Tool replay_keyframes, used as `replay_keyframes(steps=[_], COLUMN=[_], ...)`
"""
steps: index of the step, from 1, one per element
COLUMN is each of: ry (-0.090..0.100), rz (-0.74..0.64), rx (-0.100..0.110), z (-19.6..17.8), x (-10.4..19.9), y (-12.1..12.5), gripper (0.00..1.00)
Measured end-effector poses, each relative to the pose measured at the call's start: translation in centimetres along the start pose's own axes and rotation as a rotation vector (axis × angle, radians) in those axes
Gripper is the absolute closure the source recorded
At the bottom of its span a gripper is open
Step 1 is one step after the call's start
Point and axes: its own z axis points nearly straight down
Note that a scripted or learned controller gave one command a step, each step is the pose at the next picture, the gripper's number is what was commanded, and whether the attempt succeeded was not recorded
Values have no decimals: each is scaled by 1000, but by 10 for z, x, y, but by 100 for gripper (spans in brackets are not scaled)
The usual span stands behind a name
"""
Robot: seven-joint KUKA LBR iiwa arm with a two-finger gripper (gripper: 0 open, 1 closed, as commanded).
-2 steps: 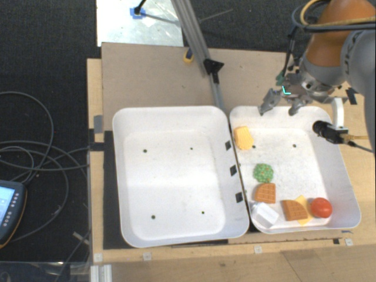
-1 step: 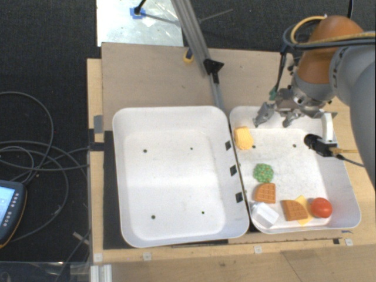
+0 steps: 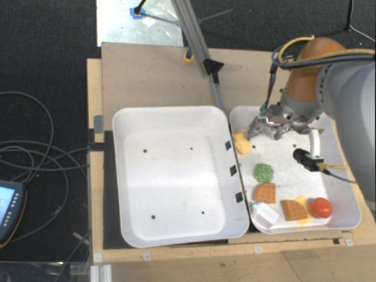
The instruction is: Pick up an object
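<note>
Nearest my viewpoint, along the near wall of the right bin (image 3: 352,219), I see a white block (image 3: 265,215), an orange wafer-like piece (image 3: 293,210) overlapping a yellow wedge (image 3: 302,202), and a red tomato-shaped object (image 3: 321,207), all well apart from the gripper (image 3: 271,127) and on the near side of it. One step farther in lies an orange waffle-shaped piece (image 3: 265,193), and just beyond it a green knobbly ball (image 3: 264,172), which sits near the gripper, toward me from its tip. A yellow object (image 3: 241,143) rests against the right bin's left wall, just beside the gripper on its left and slightly toward me; I cannot tell whether they touch. The gripper hangs low over the far part of the right bin, under the orange band (image 3: 305,75) of the grey arm (image 3: 352,98). I cannot tell from this slant whether it is spread or closed, and I see nothing gripped in it. A black fitting (image 3: 305,159) with a cable lies to the gripper's right. The left bin (image 3: 176,175) stands well apart to the gripper's left, and a grey pole (image 3: 194,28) crosses the bench (image 3: 147,75) beyond it.
</note>
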Motion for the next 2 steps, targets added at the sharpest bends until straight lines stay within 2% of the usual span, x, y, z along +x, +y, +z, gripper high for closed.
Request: replay_keyframes(steps=[1,2], ry=[-1,0], rz=[0,0], rx=[-5,-9], z=[0,-11], x=[0,0], y=[1,2], gripper=[0,100])
